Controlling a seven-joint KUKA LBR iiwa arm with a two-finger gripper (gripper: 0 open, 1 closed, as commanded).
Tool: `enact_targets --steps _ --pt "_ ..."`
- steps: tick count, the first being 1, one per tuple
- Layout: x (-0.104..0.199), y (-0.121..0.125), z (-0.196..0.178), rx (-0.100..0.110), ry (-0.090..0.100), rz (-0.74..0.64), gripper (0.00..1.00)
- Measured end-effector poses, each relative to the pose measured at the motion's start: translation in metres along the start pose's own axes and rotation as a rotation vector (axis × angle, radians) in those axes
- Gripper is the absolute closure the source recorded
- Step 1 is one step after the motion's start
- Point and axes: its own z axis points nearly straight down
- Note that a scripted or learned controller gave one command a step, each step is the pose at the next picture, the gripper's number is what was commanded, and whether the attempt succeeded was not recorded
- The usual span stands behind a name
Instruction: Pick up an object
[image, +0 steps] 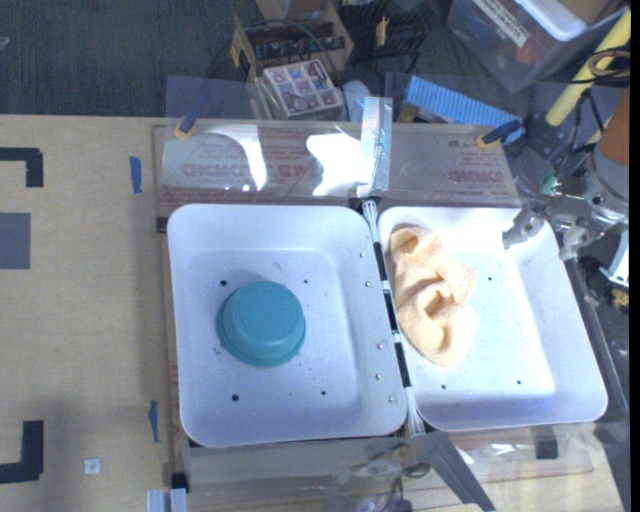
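Your arm sits at the right edge, its gripper (524, 226) hovering over the right bin's (560, 400) upper right corner. Whether it's wide or narrow, you can't tell. The crumpled orange cloth (430, 295) lies well left of it, against that bin's left wall. A teal bowl (262, 322) rests upside down in the left bin (200, 400).

The arm (610, 190) is cut off by the right edge of the frame, so little more than its wrist end shows at the upper right. The gripper (524, 228) there is small and blurred, a pale metal shape above the right bin's (560, 400) far right corner. The cluttered boxes (295, 60) along the top edge are cropped and dim.
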Motion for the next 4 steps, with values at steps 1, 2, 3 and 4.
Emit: enact_targets --steps 1,2,3,4 --pt "0.054 -0.03 0.12 -0.007 0.001 -0.118 0.0" --pt "0.086 -0.029 0.123 -0.015 0.0 -0.17 0.0" --pt "0.084 -0.087 0.123 -0.02 0.001 -0.335 0.0" --pt "0.085 -0.051 0.124 -0.014 0.003 -0.194 0.0"
